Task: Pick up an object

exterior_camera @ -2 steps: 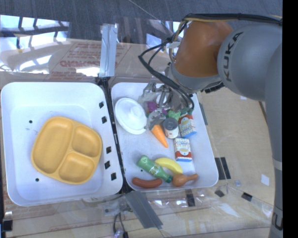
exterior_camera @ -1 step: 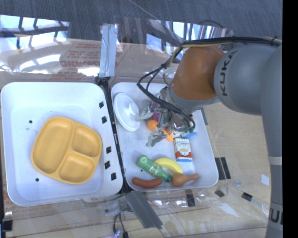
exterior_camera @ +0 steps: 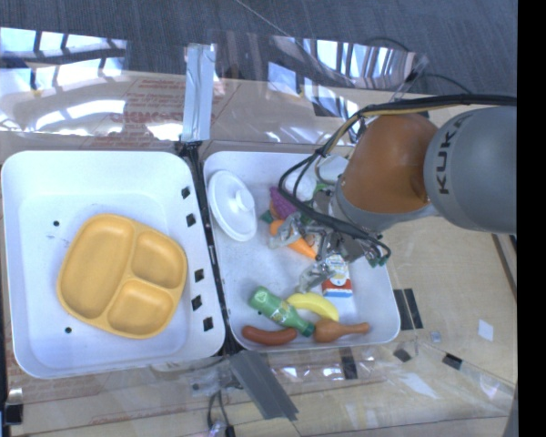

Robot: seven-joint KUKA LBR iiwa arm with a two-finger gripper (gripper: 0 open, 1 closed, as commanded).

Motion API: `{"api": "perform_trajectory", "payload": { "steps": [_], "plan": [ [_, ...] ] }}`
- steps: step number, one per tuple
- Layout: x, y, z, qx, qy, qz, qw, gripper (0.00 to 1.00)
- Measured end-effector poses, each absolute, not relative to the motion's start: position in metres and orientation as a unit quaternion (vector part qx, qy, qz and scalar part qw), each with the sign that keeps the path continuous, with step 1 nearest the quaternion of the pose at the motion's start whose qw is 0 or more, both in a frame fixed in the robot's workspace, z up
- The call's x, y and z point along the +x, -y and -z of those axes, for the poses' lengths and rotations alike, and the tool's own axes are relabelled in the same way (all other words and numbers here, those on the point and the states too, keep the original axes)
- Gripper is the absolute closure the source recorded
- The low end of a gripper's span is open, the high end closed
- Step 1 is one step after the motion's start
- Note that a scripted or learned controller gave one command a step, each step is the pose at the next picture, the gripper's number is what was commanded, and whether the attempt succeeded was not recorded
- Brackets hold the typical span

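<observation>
Gripper [exterior_camera: 326,260] sits low in the right bin [exterior_camera: 382,309], directly above a small carton [exterior_camera: 338,288]; finger state cannot be told. Banana [exterior_camera: 314,305], green bottle [exterior_camera: 278,307] and sausage [exterior_camera: 269,335] lie nearer. Left bin [exterior_camera: 27,244] holds a yellow divided tray [exterior_camera: 121,274].
</observation>
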State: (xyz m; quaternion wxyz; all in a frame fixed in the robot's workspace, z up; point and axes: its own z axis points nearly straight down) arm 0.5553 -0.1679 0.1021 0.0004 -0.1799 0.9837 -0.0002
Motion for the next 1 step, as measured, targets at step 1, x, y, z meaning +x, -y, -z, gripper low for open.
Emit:
{"api": "perform_trajectory", "payload": {
  "steps": [1],
  "plan": [
    [0.5576, 0.1659, -0.1134, -0.183, -0.983, 0.0004, 0.003, 1.00]
  ]
}}
